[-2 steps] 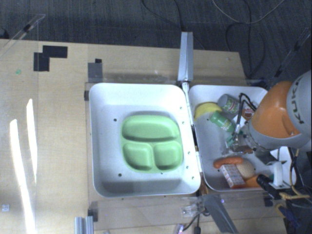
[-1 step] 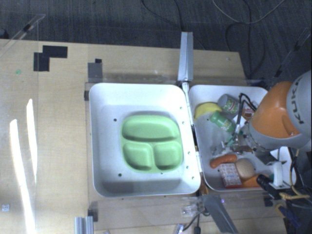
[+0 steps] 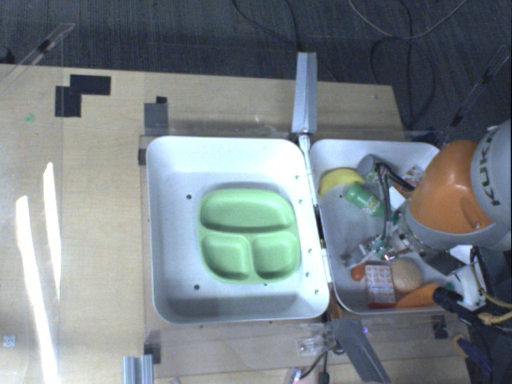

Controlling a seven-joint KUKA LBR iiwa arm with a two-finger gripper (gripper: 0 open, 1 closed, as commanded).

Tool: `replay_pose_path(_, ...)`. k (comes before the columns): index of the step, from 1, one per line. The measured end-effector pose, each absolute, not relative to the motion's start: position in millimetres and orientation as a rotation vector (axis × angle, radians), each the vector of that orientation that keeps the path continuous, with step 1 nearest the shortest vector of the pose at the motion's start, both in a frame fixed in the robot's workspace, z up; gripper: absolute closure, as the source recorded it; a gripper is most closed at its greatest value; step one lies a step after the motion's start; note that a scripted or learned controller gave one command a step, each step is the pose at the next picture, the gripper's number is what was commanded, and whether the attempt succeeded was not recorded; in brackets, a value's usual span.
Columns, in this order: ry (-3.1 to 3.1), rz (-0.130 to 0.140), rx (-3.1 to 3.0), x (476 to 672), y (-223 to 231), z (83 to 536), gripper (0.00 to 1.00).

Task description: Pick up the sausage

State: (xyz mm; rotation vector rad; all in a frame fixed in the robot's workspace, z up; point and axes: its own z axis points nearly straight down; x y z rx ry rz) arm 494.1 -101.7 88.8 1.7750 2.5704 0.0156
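The reddish-brown sausage (image 3: 380,285) lies near the front edge of the right bin (image 3: 344,230), between a small red piece (image 3: 358,273) and a beige round item (image 3: 406,274). My gripper (image 3: 372,250) hangs low over the bin just behind the sausage, under the arm's orange band (image 3: 448,198). The wrist hides much of the bin's right half. Nothing can be made out in the gripper's grasp.
A yellow fruit (image 3: 340,180) and a green bottle (image 3: 364,198) lie at the back of the right bin. An orange carrot (image 3: 416,297) rests along its front wall. The left bin (image 3: 168,214) holds a green three-compartment tray (image 3: 246,232).
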Motion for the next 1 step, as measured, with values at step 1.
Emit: replay_pose_path(1, 2.572, 0.02, 1.771, 496.6, -100.7, 97.8, 1.0)
